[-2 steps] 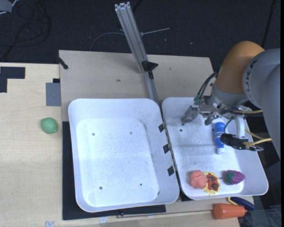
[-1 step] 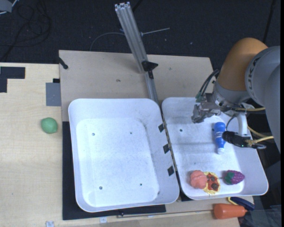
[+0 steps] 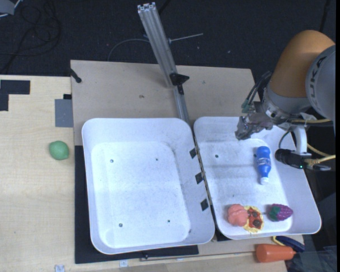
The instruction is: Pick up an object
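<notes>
The right bin holds a blue bottle lying near its right wall, and along its front edge a pink-orange toy, a yellow and red piece touching it, and a purple grape bunch. My gripper hangs over the back part of the right bin, up and to the left of the blue bottle. It looks dark and small here, and nothing shows between its tips.
The left bin sits beside the right one. A green ball lies on the bench far left. An orange carrot-like toy rests outside the right bin's front edge. A slanted metal rail rises behind the bins.
</notes>
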Robot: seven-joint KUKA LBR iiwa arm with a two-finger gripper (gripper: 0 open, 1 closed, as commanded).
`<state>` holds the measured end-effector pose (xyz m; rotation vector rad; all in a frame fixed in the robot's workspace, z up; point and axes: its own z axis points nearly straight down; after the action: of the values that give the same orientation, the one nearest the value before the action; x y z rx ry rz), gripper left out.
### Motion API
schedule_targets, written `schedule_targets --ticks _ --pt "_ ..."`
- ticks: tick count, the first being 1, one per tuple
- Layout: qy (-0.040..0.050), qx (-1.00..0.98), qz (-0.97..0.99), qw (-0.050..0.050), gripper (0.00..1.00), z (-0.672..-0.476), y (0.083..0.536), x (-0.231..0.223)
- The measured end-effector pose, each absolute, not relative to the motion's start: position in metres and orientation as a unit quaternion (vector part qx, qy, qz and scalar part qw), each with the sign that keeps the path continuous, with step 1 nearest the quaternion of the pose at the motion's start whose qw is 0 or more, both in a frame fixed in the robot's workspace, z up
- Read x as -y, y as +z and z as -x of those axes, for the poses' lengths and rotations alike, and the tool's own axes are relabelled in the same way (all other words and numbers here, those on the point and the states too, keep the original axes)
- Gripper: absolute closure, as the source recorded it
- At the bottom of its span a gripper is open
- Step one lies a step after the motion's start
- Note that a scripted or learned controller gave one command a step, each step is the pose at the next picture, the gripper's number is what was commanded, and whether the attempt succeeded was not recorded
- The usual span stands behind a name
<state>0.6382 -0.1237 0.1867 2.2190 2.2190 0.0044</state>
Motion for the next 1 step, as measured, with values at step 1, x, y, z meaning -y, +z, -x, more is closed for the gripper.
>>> schedule_targets --ticks 1 --pt "0.0015 -0.707 -0.707 0.002 1.00 -0.6398 0.2482 0.1299"
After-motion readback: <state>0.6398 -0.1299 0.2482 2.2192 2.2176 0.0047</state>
